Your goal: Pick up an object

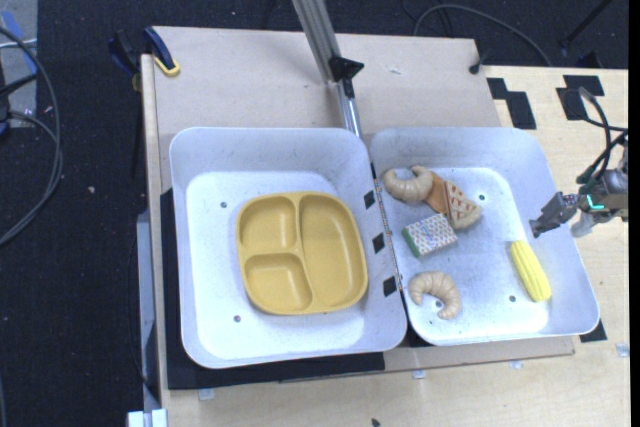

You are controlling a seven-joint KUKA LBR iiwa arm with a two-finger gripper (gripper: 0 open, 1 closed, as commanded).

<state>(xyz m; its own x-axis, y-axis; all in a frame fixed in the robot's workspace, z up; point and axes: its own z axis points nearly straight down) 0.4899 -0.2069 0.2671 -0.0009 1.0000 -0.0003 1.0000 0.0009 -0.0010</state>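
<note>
Jaws (550, 218) beside right bin's (560, 215) outer rim, aperture impossible to tell, corn cob (529, 270) near.

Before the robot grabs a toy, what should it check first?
1. Toys to pick lie in the right bin: ok.
2. Corn lies apart from the other toys: ok.
3. Gripper is over a toy: not ok, it sits at the bin's right edge.
4. Gripper open: cannot tell.
5. Pizza slice free to lift: not ok, it touches the upper croissant.
</note>
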